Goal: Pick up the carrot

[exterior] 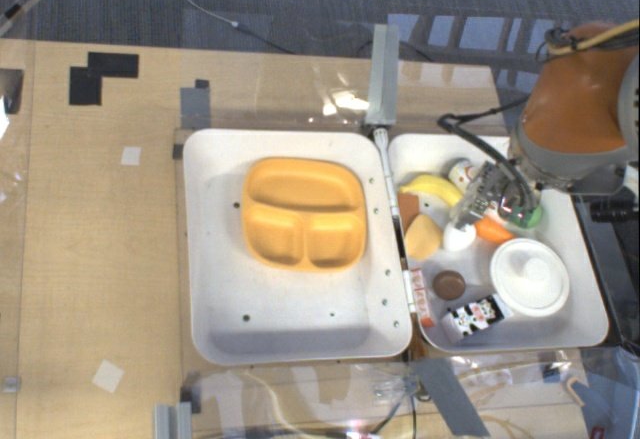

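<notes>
Claw (478,199) hangs low in the right bin (590,322), over the crowded middle of it; from my feed I cannot tell how it is set, since metal parts and cables blur together there. Nearest me in that bin lie a small black-and-white item (473,315), a brown disc (449,283) and a white bowl (529,275). Farther in, the carrot (492,230) shows as an orange sliver just beside the claw, mostly covered by the wrist. A pale rounded fruit (422,237) and a banana (433,189) lie left of it. The left bin (215,247) holds a yellow divided tray (303,213). The arm's orange band (572,107) is cut off at the edge.
</notes>
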Robot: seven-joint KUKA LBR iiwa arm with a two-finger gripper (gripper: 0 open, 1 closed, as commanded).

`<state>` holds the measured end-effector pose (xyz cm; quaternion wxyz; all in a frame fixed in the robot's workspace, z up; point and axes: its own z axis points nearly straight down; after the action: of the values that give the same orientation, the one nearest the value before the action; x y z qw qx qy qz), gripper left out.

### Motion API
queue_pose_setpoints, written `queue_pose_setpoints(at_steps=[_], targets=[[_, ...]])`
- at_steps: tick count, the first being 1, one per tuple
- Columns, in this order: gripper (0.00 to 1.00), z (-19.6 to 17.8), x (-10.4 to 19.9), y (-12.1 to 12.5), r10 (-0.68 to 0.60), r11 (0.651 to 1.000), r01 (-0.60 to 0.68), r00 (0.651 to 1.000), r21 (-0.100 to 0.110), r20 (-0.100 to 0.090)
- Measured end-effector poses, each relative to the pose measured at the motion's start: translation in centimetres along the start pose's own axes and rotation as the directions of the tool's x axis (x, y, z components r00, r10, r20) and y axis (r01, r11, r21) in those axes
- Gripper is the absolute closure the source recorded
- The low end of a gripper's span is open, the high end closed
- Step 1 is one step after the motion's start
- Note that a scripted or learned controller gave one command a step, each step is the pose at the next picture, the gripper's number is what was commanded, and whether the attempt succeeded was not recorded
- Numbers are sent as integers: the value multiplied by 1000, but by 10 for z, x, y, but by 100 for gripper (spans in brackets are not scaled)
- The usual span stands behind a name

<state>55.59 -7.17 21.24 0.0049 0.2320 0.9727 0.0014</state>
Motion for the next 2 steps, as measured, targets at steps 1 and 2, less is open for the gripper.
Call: queue_pose_setpoints(at_steps=[1,2], targets=[[100,28,68,-20,31,1000,-31,999,4,-7],[100,27,91,29,291,957,-291,957,2,-3]])
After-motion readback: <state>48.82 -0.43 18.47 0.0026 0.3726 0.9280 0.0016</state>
